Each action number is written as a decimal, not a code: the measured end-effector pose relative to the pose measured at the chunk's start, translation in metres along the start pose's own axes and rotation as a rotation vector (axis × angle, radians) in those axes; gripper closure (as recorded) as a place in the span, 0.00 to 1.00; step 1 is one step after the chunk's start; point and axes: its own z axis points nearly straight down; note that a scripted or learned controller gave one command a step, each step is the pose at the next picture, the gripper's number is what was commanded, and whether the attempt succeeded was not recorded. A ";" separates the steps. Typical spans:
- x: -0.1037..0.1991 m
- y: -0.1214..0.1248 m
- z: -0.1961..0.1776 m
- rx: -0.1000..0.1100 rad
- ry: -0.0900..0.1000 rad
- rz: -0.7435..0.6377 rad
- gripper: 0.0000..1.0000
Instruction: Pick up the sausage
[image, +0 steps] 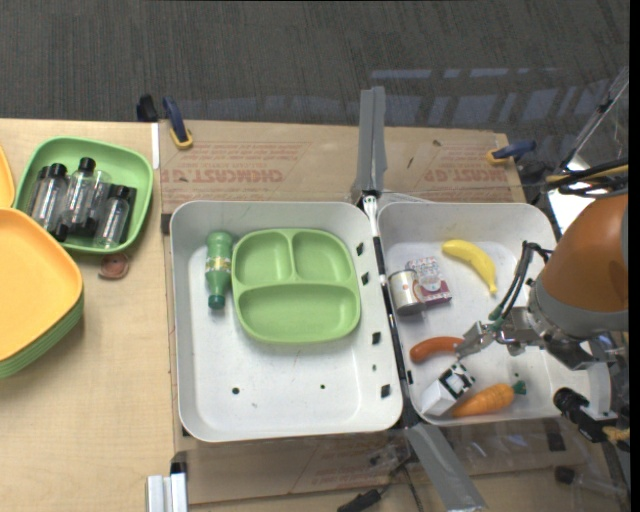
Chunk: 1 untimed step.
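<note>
End effector (478, 338) low in the right bin (535, 222) — fingers parted, tips just beside the sausage (436, 348), nothing gripped.

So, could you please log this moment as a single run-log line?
gripper: at sausage's right end | sausage: lying in right bin, not lifted | carrot: just below it

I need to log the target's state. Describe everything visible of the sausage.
The sausage is a short orange-red link, smooth and slightly curved, lying flat on the floor of the right bin near its left wall. Its right end meets the tip of the gripper. A carrot lies below it, a can above.
</note>
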 end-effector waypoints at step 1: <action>-0.050 0.037 0.022 0.000 -0.001 -0.049 0.00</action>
